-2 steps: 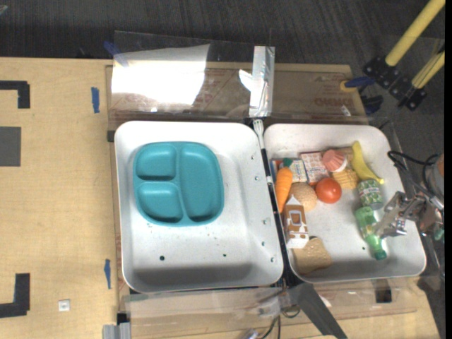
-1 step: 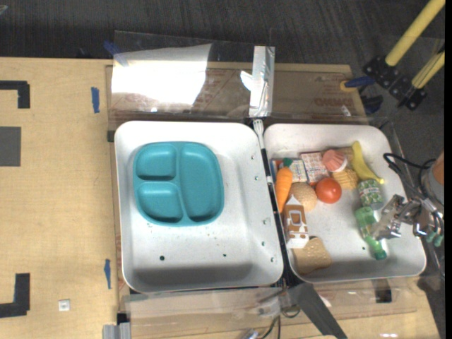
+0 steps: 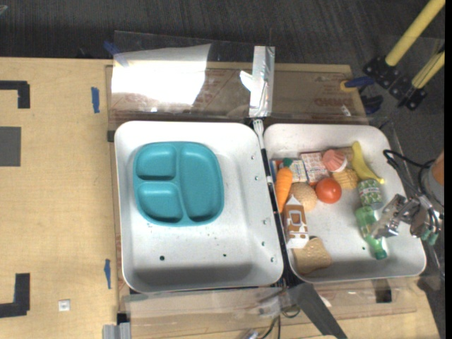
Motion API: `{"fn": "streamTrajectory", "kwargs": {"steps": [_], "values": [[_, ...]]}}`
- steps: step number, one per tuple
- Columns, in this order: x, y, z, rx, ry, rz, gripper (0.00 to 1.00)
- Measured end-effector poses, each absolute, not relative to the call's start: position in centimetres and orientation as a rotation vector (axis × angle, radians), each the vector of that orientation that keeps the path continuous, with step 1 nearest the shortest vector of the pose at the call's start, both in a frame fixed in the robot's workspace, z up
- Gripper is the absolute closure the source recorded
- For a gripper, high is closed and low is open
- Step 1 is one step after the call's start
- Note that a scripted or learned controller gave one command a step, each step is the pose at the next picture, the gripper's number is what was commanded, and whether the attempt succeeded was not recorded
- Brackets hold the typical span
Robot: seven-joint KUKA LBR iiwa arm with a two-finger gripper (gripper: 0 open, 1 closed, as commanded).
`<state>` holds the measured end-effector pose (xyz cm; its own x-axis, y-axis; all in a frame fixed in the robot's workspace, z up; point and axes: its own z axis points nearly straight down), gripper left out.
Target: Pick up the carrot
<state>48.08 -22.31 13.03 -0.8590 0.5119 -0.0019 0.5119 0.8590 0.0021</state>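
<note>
The carrot (image 3: 283, 187) is orange with a green top and lies along the left wall of the right bin (image 3: 339, 242), pointing toward the near side. My gripper (image 3: 393, 217) hovers at the right side of that bin, just over a green bottle (image 3: 366, 216), far right of the carrot. Nothing is visibly held in it.
The right bin also holds a red tomato (image 3: 328, 190), a yellow banana (image 3: 363, 162), a small carton (image 3: 296, 222), a bread slice (image 3: 312, 255) and several other play foods around the carrot. The left bin (image 3: 240, 260) holds a teal divided plate (image 3: 179, 182).
</note>
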Motion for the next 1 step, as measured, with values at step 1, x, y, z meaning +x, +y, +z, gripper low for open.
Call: {"fn": "streamTrajectory", "kwargs": {"steps": [1], "values": [[48.32,-22.34,13.98,1.012,2.968,0.000,1.00]]}}
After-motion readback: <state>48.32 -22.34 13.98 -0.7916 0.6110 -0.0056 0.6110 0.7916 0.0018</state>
